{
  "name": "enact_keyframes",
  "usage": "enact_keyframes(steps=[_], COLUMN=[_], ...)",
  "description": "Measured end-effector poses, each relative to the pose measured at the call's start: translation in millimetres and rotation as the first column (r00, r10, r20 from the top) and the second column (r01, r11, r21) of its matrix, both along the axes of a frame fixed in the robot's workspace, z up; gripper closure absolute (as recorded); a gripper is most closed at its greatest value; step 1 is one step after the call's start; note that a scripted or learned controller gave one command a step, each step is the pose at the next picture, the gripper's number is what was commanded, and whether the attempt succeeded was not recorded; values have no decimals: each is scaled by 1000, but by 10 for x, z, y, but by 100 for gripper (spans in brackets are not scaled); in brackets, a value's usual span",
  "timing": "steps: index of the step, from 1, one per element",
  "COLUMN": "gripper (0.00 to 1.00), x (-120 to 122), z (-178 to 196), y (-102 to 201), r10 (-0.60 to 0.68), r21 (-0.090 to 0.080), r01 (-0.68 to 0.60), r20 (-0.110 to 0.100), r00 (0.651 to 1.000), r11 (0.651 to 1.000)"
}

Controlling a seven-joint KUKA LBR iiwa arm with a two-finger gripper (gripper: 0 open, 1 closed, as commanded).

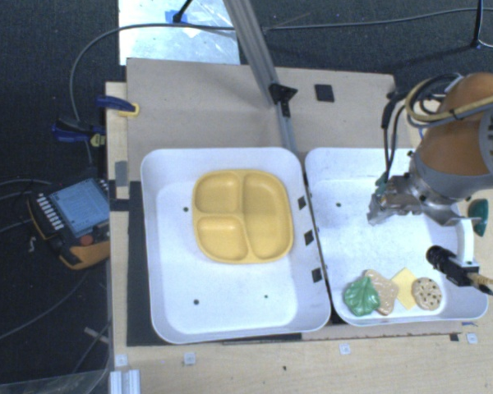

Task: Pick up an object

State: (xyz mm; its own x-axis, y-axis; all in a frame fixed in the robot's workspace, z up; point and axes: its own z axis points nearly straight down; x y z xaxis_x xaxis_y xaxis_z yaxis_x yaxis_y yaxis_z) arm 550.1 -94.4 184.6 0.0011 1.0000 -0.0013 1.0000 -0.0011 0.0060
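Note:
Several toy foods lie along the front edge of the right bin [345,179]: a green leaf [361,295], a tan bread-shaped piece [384,290], a yellow cheese wedge [405,285] and a round speckled cookie [427,294]. My gripper [385,208] hangs over the middle of the right bin, behind the foods and well apart from them. Nothing shows in its grasp. The grey and orange arm [460,146] hides the bin's right side.
A yellow divided plate [243,216] lies in the left bin [168,302]. A black fitting [447,265] and a teal piece [479,217] sit by the right bin's right rim. A grey pole [255,43] slants over the bench behind the bins.

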Motion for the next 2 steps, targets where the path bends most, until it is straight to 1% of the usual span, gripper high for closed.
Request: enact_keyframes(steps=[1, 2], gripper=[100, 100], x=[17, 67], z=[541, 604], y=[-2, 493], r10=[6, 12], r21=[0, 3], r01=[-6, -12], r20=[1, -3], r00=[1000, 1000], r11=[1000, 1000])
